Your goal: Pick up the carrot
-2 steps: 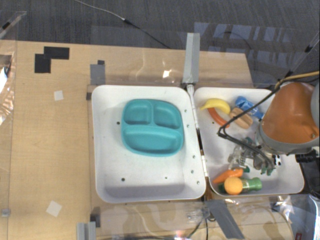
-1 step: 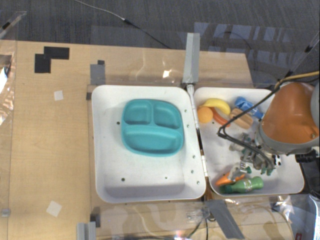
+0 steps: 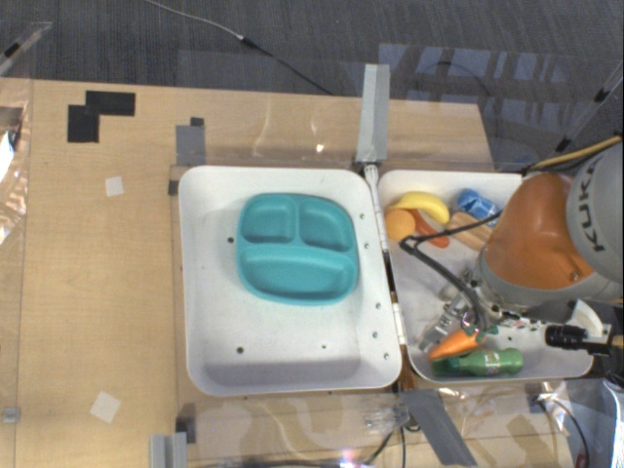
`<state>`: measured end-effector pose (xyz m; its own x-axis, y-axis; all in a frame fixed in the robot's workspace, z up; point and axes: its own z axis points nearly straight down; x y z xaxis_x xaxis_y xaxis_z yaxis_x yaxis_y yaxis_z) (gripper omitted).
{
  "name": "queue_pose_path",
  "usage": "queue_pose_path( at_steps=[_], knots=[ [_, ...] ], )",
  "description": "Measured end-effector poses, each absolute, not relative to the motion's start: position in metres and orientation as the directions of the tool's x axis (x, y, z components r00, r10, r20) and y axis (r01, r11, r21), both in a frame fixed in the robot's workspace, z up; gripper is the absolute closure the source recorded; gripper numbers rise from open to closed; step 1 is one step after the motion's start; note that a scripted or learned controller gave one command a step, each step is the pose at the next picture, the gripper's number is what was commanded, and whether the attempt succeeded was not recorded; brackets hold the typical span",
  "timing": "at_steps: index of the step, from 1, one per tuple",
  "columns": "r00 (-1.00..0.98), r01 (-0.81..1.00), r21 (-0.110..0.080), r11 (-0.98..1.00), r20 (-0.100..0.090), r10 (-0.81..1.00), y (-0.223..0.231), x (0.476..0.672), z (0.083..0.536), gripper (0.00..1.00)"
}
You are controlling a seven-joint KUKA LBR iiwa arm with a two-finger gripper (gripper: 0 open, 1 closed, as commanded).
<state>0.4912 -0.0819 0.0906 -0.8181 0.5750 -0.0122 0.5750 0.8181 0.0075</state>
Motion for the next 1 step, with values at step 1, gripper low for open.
queue_pose_path(
  at_steps=[1],
  knots=[
    [-0.822, 0.570, 0.013, 0.822, -0.021, 0.570, -0.0808, 0.4952, 0.1036, 1.00]
  ],
)
